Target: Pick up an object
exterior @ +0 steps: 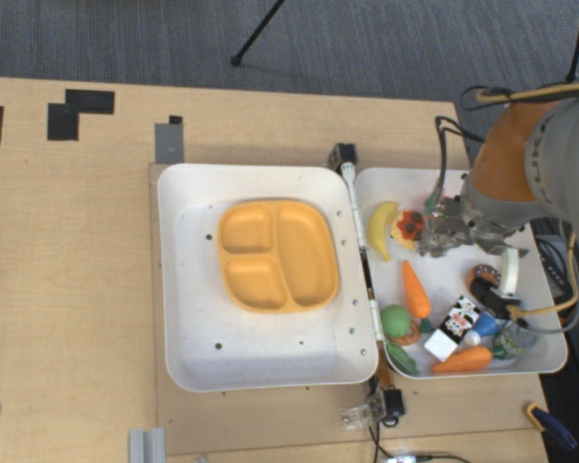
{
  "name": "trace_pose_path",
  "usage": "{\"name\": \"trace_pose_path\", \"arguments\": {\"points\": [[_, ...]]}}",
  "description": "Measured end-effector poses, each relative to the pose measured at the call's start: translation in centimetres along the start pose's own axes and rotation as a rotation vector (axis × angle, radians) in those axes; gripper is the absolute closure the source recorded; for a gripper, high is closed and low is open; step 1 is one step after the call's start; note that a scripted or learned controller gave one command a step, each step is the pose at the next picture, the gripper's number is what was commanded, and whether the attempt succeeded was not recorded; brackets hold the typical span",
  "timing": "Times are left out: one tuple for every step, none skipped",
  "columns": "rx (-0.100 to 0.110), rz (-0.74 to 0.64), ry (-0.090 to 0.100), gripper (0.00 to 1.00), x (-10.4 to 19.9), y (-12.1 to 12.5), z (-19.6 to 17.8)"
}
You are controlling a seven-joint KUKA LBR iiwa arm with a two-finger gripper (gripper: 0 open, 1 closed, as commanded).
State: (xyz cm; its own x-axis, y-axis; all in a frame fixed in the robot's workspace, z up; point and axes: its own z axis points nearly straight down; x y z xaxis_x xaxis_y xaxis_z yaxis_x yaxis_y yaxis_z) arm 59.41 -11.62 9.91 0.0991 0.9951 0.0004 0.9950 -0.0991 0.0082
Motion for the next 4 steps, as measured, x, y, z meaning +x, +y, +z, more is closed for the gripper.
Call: {"name": "trace_pose_path", "arguments": {"points": [[0.0,0.0,0.0,0.0,0.0,0.0,0.0],[-0.002,-0.221,-0.001,0.0,2.4,-3.2,1.1],[-0.007,-0.223,-0.002,1.0,2.5,-3.0,0.0],[0.006,0.387,-0.001,1.0,7.4,0.0,-8.6]]}}
